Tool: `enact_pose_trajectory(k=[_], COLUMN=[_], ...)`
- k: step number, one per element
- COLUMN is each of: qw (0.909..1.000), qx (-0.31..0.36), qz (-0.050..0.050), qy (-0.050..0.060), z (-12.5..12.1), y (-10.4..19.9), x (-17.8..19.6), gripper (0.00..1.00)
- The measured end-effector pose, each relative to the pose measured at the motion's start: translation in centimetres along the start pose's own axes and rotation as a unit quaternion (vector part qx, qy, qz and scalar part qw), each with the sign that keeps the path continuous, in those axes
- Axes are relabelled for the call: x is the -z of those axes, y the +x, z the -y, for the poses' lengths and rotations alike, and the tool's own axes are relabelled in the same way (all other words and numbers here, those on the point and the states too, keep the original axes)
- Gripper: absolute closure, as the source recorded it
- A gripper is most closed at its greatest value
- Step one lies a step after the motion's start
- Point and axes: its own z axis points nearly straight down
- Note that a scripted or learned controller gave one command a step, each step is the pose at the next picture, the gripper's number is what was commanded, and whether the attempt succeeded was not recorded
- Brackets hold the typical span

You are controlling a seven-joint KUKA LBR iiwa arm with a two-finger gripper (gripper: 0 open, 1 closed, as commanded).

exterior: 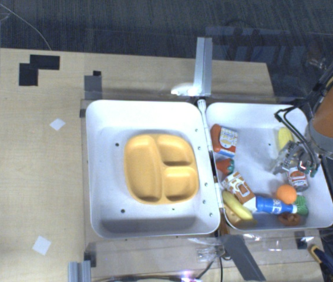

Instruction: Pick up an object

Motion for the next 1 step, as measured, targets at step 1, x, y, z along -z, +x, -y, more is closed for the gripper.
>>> enact_pose_trajectory(k=[1], qw=[1.0000], qx=[0.000], qz=[0.000], qy=[0.000], z=[-0.01], y=[0.01], x=[-0.09], gripper=[0.00])
